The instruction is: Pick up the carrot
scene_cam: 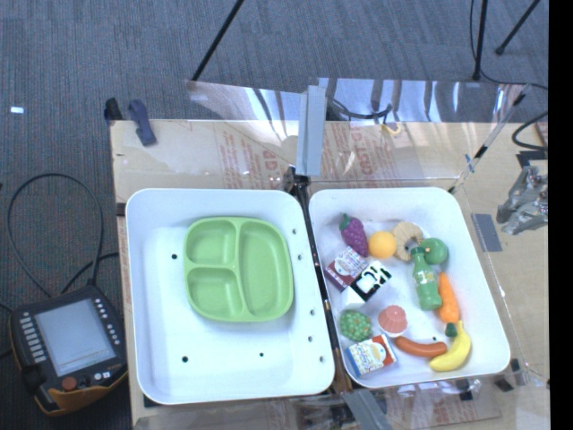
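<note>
The carrot [448, 299] is a small orange piece lying in the right bin [473, 240], close to that bin's right wall. A green bottle [426, 281] lies against its left side, and a yellow banana [453, 351] sits just in front of it. My gripper [525, 202] hangs at the right edge of the view, outside the bin, well to the right of the carrot and further back. Nothing is seen in it.
The right bin also holds purple grapes [354, 234], an orange [382, 245], a green apple [435, 251], small cartons [346, 268], a red sausage [419, 346] and other toy foods. In the left bin [152, 330] lies a green divided plate [239, 268]. A teach pendant [67, 340] rests on the floor at left.
</note>
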Controlling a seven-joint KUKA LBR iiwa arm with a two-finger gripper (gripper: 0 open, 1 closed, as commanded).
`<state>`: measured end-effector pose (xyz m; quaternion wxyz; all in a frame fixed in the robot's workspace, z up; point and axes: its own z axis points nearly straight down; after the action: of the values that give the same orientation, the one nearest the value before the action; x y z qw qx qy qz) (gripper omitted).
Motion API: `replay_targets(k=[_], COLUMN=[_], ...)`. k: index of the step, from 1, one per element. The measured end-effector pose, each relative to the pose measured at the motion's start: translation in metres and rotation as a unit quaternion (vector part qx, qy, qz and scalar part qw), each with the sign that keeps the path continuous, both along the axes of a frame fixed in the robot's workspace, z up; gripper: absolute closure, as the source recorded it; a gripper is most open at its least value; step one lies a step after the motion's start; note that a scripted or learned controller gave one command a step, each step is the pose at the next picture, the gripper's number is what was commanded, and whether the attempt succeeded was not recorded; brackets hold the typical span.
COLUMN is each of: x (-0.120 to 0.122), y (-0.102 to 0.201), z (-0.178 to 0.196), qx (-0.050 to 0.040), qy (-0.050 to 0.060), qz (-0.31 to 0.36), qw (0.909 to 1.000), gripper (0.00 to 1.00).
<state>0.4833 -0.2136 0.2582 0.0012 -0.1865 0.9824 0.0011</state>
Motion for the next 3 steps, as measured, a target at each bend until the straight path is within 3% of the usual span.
replay_targets(k=[1,2,3], x=[0.058,0.024,0.098], y=[0.001,0.001,0.001], z=[0.111,0.117,0.224], qx=[-0.0001,-0.0002,-0.0002], qy=[0.001,0.0,-0.001], qz=[-0.22,-0.021,-0.083], qw=[0.9754,0.9998,0.9966], gripper=[1.0,1.0,1.0])
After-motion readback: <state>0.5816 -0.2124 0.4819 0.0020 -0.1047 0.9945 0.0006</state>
